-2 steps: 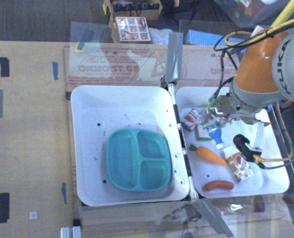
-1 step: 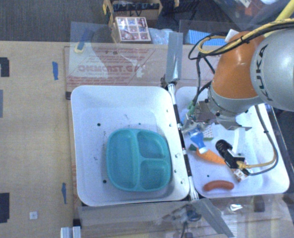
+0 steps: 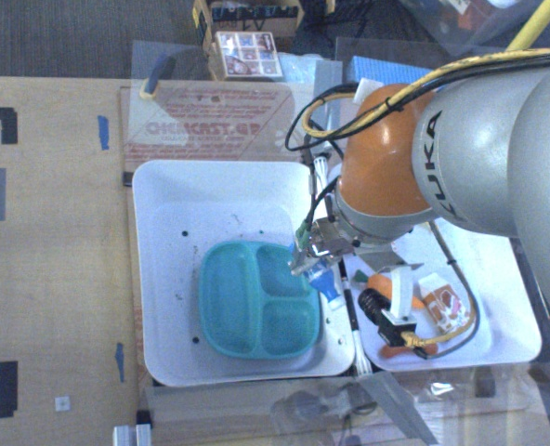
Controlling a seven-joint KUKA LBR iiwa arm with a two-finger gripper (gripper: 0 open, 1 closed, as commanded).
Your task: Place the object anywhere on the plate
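A teal divided plate [image 3: 256, 300] lies in the left white bin [image 3: 163, 249], toward its front right. My gripper [image 3: 310, 260] hangs over the plate's right rim, close to the wall between the two bins. A small blue object [image 3: 324, 282] sticks out below the fingertips toward the front right, and the gripper looks shut on it. The object's lower end sits just above or against the plate's right edge; I cannot tell which. The grey and orange wrist hides the gripper's upper part.
The right white bin [image 3: 507, 333] holds an orange thing [image 3: 383, 282] and a white and brown packet [image 3: 445, 307]. A cardboard sheet [image 3: 210, 124] lies behind the left bin, and a brown box [image 3: 247, 7] stands farther back. Bare wooden bench [image 3: 52, 249] stretches to the left.
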